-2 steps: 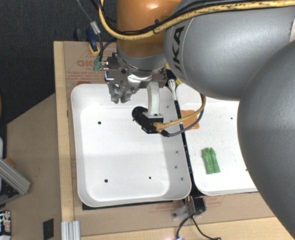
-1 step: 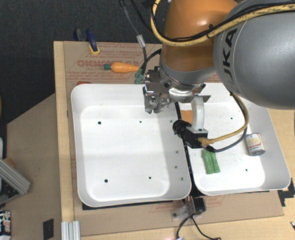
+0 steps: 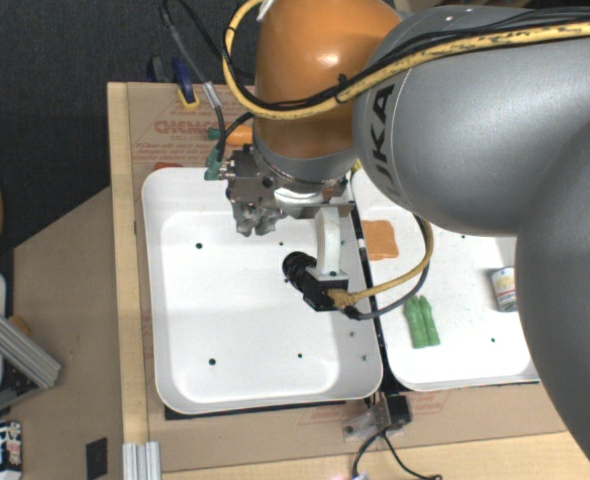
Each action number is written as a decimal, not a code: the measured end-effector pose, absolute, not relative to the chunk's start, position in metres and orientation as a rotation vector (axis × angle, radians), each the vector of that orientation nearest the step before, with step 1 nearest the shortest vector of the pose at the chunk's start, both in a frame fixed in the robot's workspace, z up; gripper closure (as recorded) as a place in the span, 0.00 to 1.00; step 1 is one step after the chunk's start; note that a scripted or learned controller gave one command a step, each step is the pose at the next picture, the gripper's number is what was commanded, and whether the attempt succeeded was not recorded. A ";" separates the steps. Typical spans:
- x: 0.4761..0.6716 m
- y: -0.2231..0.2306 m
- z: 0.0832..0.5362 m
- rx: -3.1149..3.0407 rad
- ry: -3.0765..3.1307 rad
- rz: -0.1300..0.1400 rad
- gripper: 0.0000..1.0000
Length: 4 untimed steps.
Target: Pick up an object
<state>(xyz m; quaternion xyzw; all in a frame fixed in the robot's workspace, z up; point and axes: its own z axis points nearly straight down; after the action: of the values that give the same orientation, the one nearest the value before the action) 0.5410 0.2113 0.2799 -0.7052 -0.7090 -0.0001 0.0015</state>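
My gripper (image 3: 258, 218) hangs over the far part of the left bin (image 3: 180, 373), below the orange wrist band. The white floor beneath it is bare, and I see nothing held in it. In the right bin (image 3: 475, 368) lie an orange flat piece (image 3: 381, 239) near the divider, a green object (image 3: 422, 322) toward the front, and a small pale box (image 3: 503, 289) partly hidden by the arm.
The big grey arm (image 3: 495, 118) covers most of the right bin's far side. A cardboard sheet (image 3: 125, 268) lies under both bins. Blue and yellow clips (image 3: 183, 83) sit at the bench's far edge.
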 end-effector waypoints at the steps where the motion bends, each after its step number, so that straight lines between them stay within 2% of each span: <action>1: 0.510 0.226 0.398 -2.219 -2.229 -0.023 1.00; 2: 0.478 0.225 0.414 -2.219 -2.225 -0.007 1.00; 3: 0.480 0.224 0.542 -2.223 -2.226 -0.024 1.00; 4: 0.477 0.224 0.328 -2.218 -2.215 0.029 1.00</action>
<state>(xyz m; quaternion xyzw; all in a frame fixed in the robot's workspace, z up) 0.4768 0.2238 0.3280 -0.7076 -0.7066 0.0093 0.0034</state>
